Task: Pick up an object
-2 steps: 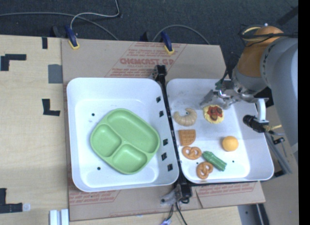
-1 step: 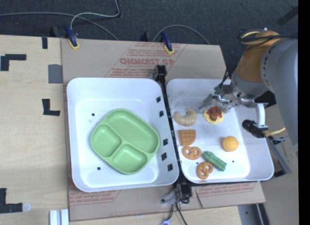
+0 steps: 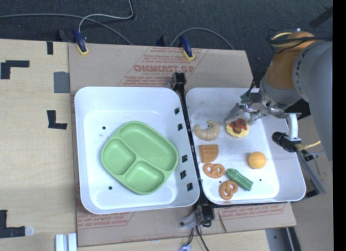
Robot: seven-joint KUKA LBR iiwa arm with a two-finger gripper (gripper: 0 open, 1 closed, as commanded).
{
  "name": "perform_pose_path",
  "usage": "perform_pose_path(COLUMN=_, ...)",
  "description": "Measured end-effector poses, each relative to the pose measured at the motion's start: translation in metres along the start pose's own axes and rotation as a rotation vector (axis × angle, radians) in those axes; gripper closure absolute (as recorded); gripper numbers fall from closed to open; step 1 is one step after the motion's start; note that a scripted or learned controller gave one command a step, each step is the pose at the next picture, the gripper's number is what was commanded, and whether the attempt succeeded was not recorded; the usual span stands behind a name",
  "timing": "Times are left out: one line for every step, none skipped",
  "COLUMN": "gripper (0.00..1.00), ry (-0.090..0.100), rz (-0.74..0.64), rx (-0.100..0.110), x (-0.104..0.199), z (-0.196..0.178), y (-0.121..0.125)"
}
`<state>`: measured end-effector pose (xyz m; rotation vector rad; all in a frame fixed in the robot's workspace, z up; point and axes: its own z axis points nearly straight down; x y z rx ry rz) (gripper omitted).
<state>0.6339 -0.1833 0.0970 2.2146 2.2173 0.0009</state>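
Target object: a small round toy food piece, yellow-rimmed with a red top (image 3: 237, 129), lies in the right white bin (image 3: 270, 187), near that bin's far right corner.
Gripper: the grey two-finger gripper (image 3: 241, 116) is low over the toy food piece, its fingers spread to either side of the piece's far edge; they look parted, not clenched, and nothing sits lifted between them.
Progress: by my reading the reach is done and the grasp is not; the piece rests on the bin floor, so closing and lifting are left.
Neighbours in the right bin: a pale curled croissant-shaped toy (image 3: 207, 131) just beside the target toward the divider; a tan waffle square (image 3: 208, 152) and two brown pretzels (image 3: 214, 170) along the divider side; a green pickle-like piece (image 3: 239, 179) near the front edge; an orange ball (image 3: 257, 160) toward the right wall.
Left bin: the left white bin (image 3: 92, 104) carries a green three-compartment plastic plate (image 3: 139, 157).
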Motion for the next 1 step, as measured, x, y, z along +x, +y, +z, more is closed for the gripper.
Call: perform_pose_path(gripper=1.00, ry=0.006, rz=-0.003, rx=0.005, x=0.1067, z=-0.0889, y=-0.0452)
